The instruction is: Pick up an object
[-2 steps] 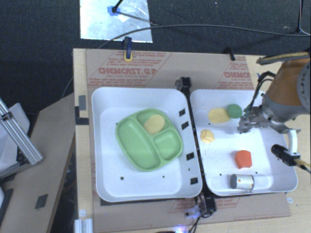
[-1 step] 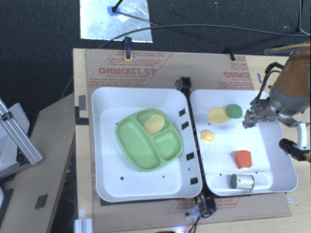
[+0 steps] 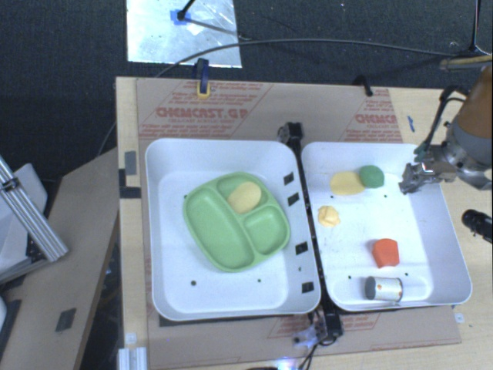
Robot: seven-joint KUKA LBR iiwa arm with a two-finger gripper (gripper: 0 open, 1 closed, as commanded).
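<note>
We see white bins [image 3: 431, 230]: smooth plastic | green tray [image 3: 223, 241]: glossy plastic | can [image 3: 384, 288]: shiny metal | desk [image 3: 254, 102]: matt paper-faced board

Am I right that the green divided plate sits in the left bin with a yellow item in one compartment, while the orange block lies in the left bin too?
Not quite. The camera view shows the orange block in the right bin, near the silver cylinder. The rest holds: the green divided plate sits in the left bin with a yellow item in one compartment.
</note>
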